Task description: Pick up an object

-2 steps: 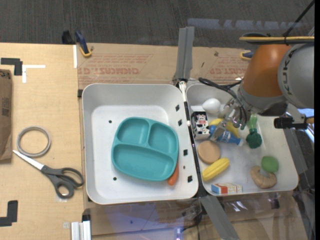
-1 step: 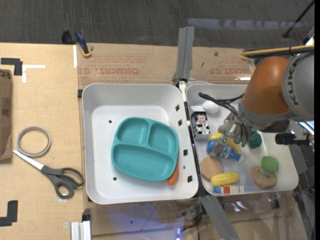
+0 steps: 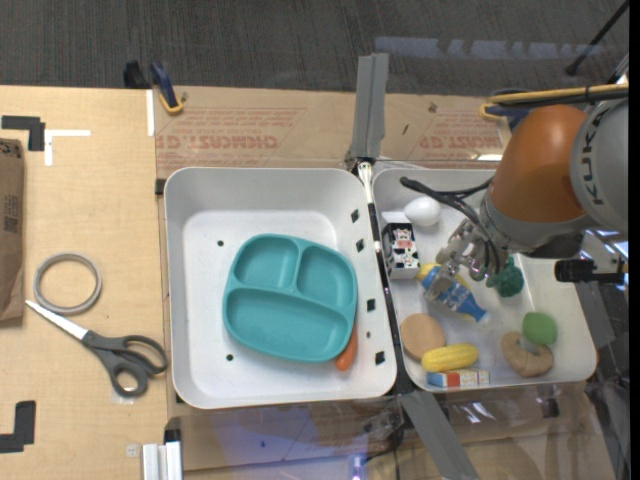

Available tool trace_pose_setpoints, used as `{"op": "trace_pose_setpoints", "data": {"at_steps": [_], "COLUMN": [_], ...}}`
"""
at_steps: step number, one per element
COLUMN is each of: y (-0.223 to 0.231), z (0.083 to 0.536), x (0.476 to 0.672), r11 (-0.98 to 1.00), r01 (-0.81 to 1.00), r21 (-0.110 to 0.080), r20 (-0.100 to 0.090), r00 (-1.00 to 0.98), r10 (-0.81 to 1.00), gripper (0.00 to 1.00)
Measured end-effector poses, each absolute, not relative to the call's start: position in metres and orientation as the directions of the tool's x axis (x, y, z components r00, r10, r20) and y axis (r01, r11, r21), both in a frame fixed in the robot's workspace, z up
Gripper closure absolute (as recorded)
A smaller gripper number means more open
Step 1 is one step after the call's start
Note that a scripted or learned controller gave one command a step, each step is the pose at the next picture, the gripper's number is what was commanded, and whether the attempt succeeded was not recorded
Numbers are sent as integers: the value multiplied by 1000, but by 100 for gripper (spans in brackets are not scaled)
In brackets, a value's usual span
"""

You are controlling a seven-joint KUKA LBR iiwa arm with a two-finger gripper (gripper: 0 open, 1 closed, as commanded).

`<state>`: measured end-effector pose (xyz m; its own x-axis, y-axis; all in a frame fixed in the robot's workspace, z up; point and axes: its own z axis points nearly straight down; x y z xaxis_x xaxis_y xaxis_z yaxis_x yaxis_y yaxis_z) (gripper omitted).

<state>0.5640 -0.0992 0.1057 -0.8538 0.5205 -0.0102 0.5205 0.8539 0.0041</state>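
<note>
My gripper (image 3: pixel 468 264) hangs over the middle of the right bin (image 3: pixel 570 373), below the arm's orange band. Just under and in front of it lies a blue and yellow toy (image 3: pixel 455 296), partly covered by the gripper. Around it lie a white egg (image 3: pixel 423 211), a black and white box (image 3: pixel 402 247), a tan round cookie (image 3: pixel 421 335), a yellow corn cob (image 3: pixel 450 357), a small red and blue packet (image 3: pixel 458 378), a green ball (image 3: pixel 540 327), a tan lump (image 3: pixel 527 356) and a dark green piece (image 3: pixel 511 281).
The left bin (image 3: pixel 200 218) holds a teal divided plate (image 3: pixel 290 298) with an orange carrot (image 3: pixel 347 352) at its right edge. On the bench to the left lie scissors (image 3: pixel 105 348) and a tape roll (image 3: pixel 67 281).
</note>
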Motion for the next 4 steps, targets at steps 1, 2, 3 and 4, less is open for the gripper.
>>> {"op": "trace_pose_setpoints", "data": {"at_steps": [1, 2, 3, 4], "y": [-20, -3, -3, 26], "z": [192, 264, 273, 284], "x": [508, 510, 512, 511], "r11": [781, 711, 713, 589], "r01": [624, 703, 701, 808], "r21": [0, 0, -1, -2], "r20": [-1, -3, -4, -1], "r00": [-781, -711, -713, -589], "r10": [624, 703, 701, 808], "gripper": [100, 100, 100, 100]}}
